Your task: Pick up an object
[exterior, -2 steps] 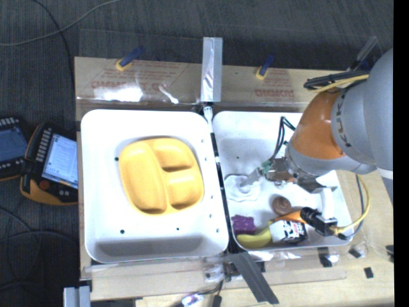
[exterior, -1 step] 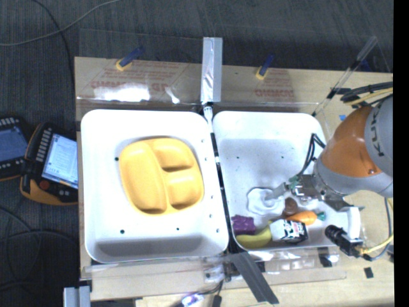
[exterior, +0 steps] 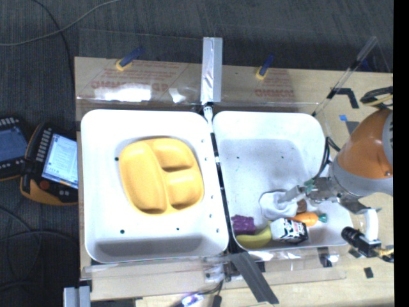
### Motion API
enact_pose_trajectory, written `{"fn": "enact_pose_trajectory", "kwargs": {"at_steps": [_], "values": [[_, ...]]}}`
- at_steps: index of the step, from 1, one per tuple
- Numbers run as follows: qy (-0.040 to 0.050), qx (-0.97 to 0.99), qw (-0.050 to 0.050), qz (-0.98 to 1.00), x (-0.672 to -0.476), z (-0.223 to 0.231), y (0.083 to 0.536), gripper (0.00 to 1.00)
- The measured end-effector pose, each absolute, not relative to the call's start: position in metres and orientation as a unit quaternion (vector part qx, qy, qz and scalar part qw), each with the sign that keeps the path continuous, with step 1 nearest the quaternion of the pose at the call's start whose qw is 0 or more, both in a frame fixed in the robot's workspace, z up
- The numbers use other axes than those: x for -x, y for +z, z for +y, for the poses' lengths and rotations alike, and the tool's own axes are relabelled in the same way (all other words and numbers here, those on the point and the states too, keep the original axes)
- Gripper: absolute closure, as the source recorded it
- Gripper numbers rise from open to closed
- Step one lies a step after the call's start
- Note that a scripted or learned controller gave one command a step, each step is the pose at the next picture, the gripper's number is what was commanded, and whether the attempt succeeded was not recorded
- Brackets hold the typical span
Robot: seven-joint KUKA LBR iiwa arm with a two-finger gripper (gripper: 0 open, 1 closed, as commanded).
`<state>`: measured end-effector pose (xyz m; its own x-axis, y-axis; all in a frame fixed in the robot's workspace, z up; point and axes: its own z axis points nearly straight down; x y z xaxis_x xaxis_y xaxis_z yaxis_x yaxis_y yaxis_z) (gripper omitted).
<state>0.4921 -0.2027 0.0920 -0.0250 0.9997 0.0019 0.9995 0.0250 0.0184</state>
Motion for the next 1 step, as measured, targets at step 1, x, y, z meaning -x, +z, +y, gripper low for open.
{"fn": "enact_pose_trajectory", "kwargs": {"at_steps": [1], "values": [[0.0083, -0.699, 0.009, 0.715, -0.4947, -0.2045, 0.1026, 1.00]]}}
